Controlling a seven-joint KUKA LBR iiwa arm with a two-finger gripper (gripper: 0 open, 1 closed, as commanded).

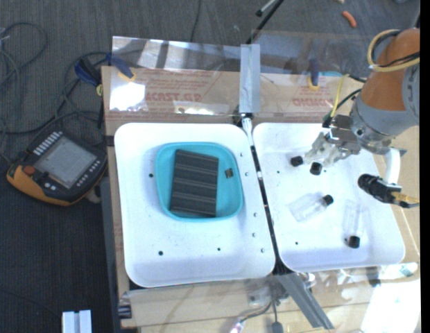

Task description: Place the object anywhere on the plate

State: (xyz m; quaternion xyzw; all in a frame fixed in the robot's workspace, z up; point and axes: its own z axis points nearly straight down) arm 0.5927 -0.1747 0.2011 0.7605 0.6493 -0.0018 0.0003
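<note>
**Arm hovering over the right bin, plate waiting in the left**

Dark carpet is surrounding a bench bearing two shallow white bins. Over the right bin (381, 245), the two-finger gripper (324, 151) is hanging low; whether it is spread or closed, I cannot tell, and nothing is showing as held.

Just beside the gripper, two small black caps (297, 161) are lying, one nearly touching it. Nearer the camera from it, two clear plastic vials with black caps are resting on their sides: the nearer vial (309, 206) below the gripper, the farther vial (351, 224) off toward the arm's side.

Well apart, across the divider, the turquoise rounded plate (230, 200) is carrying one dark ribbed rectangular block (195, 183).

The vial probably is handling as light, stiff and slippery, prone to rolling; gripping across its body's middle seems safest.
</note>
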